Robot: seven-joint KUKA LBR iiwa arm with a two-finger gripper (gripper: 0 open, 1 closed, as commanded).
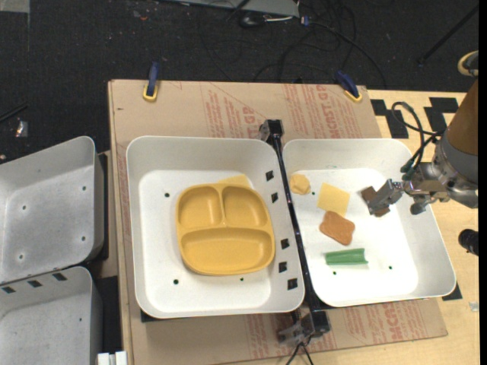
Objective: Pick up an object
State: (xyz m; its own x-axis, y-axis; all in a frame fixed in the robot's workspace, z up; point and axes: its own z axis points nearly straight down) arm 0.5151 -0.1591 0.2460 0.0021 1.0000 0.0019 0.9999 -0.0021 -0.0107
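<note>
The right bin holds several small items. A small yellow chunk lies near its left wall, with a pale yellow block beside it. Below them are an orange-brown piece and a flat green strip. My gripper hangs over the right bin's middle, just right of the pale yellow block and up-right of the orange-brown piece. Nothing shows in its grasp. The grey arm comes in from the right edge.
A yellow divided plate lies in the left bin. A black divider runs between the bins. Blue clamps hold the cardboard base at the back. White trays sit off to the left.
</note>
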